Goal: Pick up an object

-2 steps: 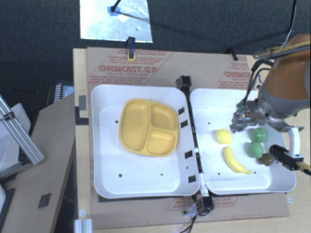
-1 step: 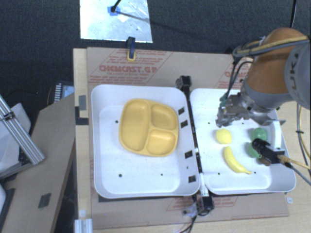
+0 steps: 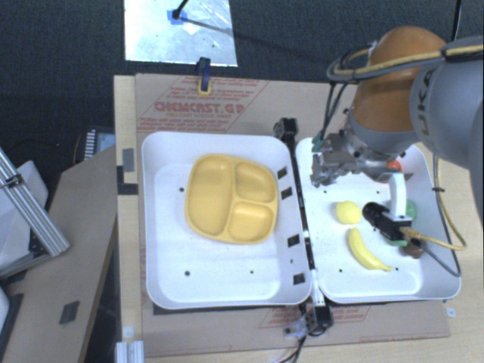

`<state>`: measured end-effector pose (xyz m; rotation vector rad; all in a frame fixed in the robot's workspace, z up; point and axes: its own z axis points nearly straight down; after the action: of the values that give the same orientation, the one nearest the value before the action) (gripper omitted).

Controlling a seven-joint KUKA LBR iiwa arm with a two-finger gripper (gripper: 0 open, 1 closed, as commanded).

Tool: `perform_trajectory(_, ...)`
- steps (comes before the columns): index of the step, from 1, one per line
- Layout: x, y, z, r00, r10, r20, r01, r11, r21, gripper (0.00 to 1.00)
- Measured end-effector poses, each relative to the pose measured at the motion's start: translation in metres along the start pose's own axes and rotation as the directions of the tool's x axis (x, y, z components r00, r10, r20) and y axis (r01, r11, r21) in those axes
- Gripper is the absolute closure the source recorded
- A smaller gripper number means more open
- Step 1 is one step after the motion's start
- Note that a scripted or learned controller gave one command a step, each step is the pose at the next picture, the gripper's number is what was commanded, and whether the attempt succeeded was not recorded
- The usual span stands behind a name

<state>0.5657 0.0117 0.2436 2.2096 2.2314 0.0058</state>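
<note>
Overhead, two white bins (image 3: 162,203) on cardboard (image 3: 204,108).

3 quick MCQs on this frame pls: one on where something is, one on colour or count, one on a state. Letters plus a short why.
1. Where does the divided plate lie?
A. in the left bin
B. in the right bin
C. on the cardboard outside the bins

2. What colour is the banana?
A. green
B. yellow
C. red

3. How does the banana stand to the gripper?
A. clamped between its fingers
B. lying on the bin floor apart from it
C. hanging from the arm

Answers:
1 A: the plate rests on the floor of the left bin.
2 B: it is yellow, like the round fruit next to it.
3 B: it lies in the right bin, nearer the camera than the gripper, which hangs over that bin's far left corner.
</note>
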Motion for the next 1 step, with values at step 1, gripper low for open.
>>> perform_trajectory(1,0.0479,0.0152,0.0185,1.000,0.000,0.001,0.000,1.000,0.002,1.00)
